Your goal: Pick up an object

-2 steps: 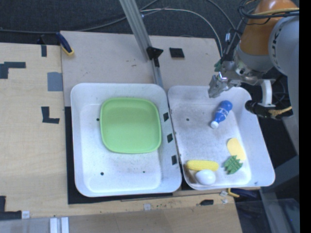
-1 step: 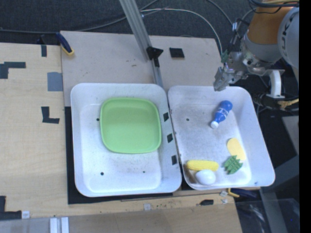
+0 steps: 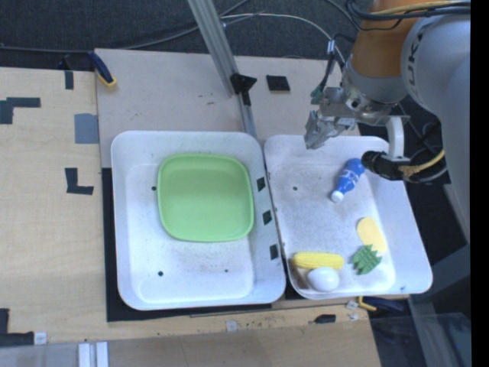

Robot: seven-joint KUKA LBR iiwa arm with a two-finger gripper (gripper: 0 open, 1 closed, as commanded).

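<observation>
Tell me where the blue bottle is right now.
The blue bottle lies tilted in the right bin, toward its upper right, below the gripper and above the yellow piece.

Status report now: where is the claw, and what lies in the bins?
Claw over right bin's far edge. Blue bottle, corn, white egg unpicked. Green plate in left bin.
</observation>
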